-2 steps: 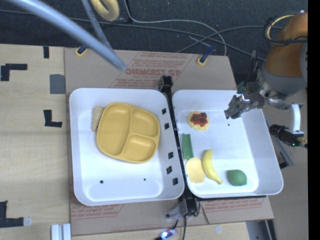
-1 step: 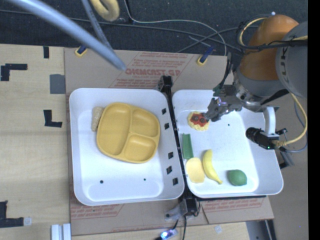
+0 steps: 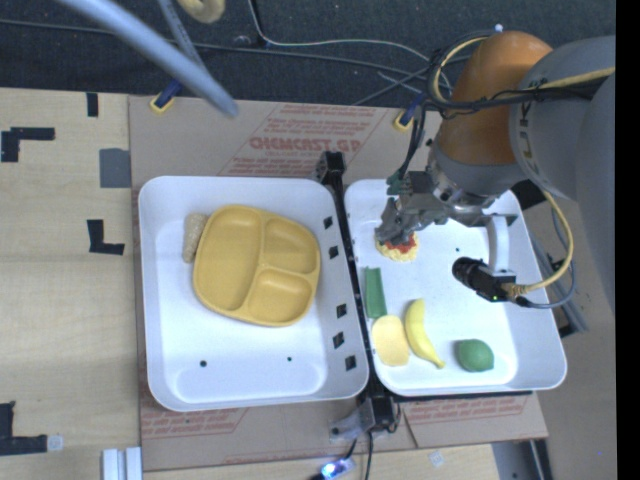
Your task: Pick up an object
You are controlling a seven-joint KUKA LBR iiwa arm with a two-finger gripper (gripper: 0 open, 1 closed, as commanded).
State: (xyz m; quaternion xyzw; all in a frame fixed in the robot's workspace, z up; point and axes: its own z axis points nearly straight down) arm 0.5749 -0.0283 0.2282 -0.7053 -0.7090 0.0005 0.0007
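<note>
My arm point(image 3: 560, 98) wears smooth grey casing with a glossy orange band point(image 3: 490, 88) that catches the light. Below my gripper point(image 3: 400, 230), the right bin point(image 3: 535, 363) looks like smooth white plastic with a faint sheen; the left bin point(image 3: 160, 298) beside it has the same finish. In that left bin, the yellow divided tray point(image 3: 256, 265) looks like matt moulded plastic. Near my bin's front edge, the banana point(image 3: 423, 333) and green ball point(image 3: 474, 355) appear smooth and slightly shiny. Under both bins lies dull brown cardboard point(image 3: 290, 138), printed red.
</note>
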